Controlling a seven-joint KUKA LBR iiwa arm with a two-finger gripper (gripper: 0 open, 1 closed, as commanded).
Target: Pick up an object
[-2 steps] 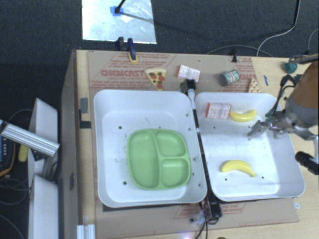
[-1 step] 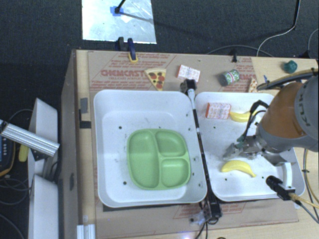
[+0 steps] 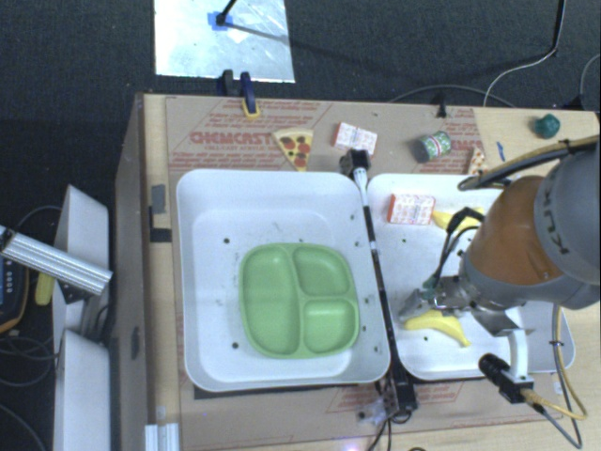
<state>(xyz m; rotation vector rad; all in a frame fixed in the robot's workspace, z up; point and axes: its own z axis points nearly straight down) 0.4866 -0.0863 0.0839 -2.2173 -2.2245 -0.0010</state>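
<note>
The yellow banana [image 3: 439, 324] lies low in the right bin [image 3: 409, 363], near its left wall, and the gripper [image 3: 421, 301] sits right over the banana's left end, at about 10 o'clock from its middle. Its fingers look a little apart around that end, but it is too small to tell if they squeeze it. The red box [image 3: 410, 209] waits at 12 o'clock and the green plate [image 3: 300, 301] at 9 o'clock in the left bin [image 3: 197, 252]; to do well, the arm [image 3: 526, 242] should probably close gently, then lift straight up.
</note>
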